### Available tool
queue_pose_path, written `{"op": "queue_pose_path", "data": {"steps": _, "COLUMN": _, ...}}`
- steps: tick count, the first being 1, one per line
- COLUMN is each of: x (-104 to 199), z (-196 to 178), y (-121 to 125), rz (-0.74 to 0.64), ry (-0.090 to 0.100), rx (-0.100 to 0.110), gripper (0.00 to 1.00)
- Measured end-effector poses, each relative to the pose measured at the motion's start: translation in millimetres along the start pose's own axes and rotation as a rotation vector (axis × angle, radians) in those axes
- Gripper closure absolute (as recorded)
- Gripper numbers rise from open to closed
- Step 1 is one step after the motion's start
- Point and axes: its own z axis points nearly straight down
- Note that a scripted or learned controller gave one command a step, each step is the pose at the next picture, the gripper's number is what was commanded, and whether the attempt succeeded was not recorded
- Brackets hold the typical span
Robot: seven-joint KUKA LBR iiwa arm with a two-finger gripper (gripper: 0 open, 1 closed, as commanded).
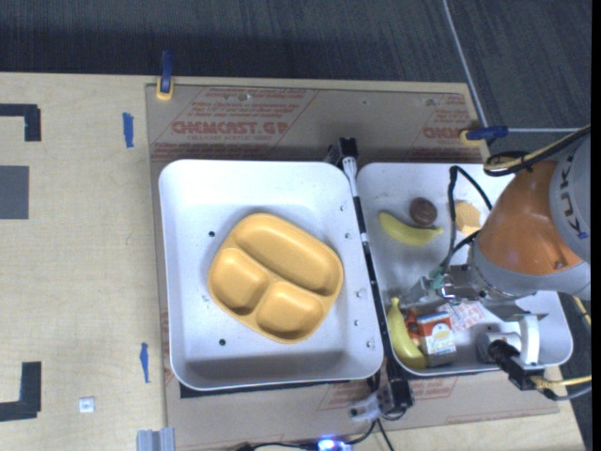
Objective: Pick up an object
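The nearest candidates for you to lift sit right under the claw (439, 287), which hangs low over the lower left part of the right bin (394, 188). You cannot tell from this view how wide the claw stands, and nothing is visibly held in it.

Just below the claw, toward the bin's near rim, lies a red-and-white carton (438, 334). Touching that carton on its left is a curved banana (404, 334), lying along the bin's left wall. Above the claw, a little apart from it, a second banana (408, 229) lies across the bin floor, and a brown round thing (423, 212) sits just beyond it, close enough that you cannot tell whether they touch. Up and to the right of the claw, a pale orange piece (467, 217) shows partly behind the arm (526, 228), whose orange band covers much of the bin's right side.

Well to the left of the claw, past the wall where the two bins meet, the left bin (188, 252) holds a yellow divided dish (274, 275) with three hollows, set at a slant near the bin's middle. Both bins rest on a brown sheet with red print (235, 120), and that sheet lies on the pale table (75, 252), which carries black marks and short blue tape strips (128, 130) far to the claw's left.
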Motion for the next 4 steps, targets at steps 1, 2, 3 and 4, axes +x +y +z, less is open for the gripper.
{"op": "queue_pose_path", "data": {"steps": 1, "x": 0.2, "z": -10.1, "y": 2.2, "rz": 0.0, "ry": -0.001, "rx": -0.006, "gripper": 1.0}}
{"op": "queue_pose_path", "data": {"steps": 2, "x": 68.1, "z": -94.3, "y": -3.4, "rz": -0.006, "ry": 0.016, "rx": 0.025, "gripper": 1.0}}
{"op": "queue_pose_path", "data": {"steps": 3, "x": 68.1, "z": -104.6, "y": -1.2, "rz": -0.008, "ry": 0.015, "rx": 0.02, "gripper": 1.0}}
{"op": "queue_pose_path", "data": {"steps": 4, "x": 68.0, "z": -104.5, "y": -1.4, "rz": -0.008, "ry": 0.015, "rx": 0.02, "gripper": 0.0}}
